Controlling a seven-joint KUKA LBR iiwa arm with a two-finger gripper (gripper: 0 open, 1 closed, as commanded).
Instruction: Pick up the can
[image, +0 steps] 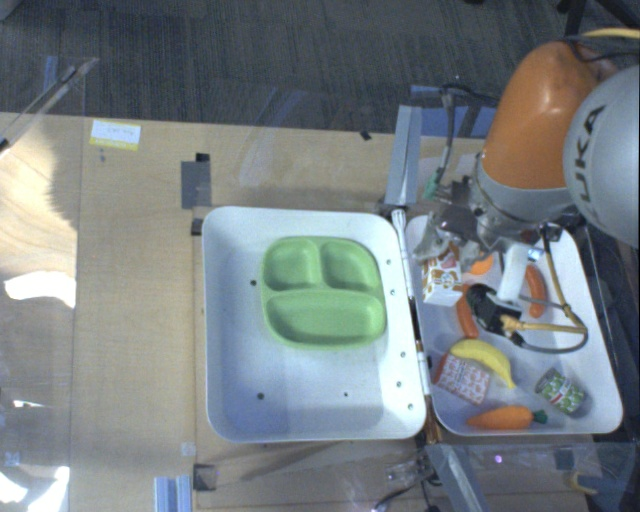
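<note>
In the camera view, at the lower right corner of the right bin (595, 345), the can (560, 392): small, with a green-and-white label, apparently on its side, just right of a carrot (503, 418) and apart from it. Untouched, by the look of it. At the opposite, upper left end of the same bin, the claw (447, 235), hanging under the orange band of the arm (610, 150), well apart from the can and close above a small white-and-orange carton (441, 281). Cannot tell whether open or closed; nothing seen gripped. Between claw and can, a clutter to skirt: a red sausage (467, 318), a banana (485, 360), a red-and-white packet (461, 379), and another orange piece (537, 288) nearer the right wall. Judged from this, barely begun: no approach to the can, no grasp, no lift, so all of it left to do, starting with a move across the bin toward that lower right corner. In the left bin (240, 380), a green divided plate (323, 295), no part of the job. As for writing: "UKA" legible in dark letters on the grey arm casing, presumably the maker's name cut off at the edge. Can label too small to read, likewise the print on carton and packet. On the tabletop (130, 300), at upper left, a yellow sticker (115, 133), text illegible.
</note>
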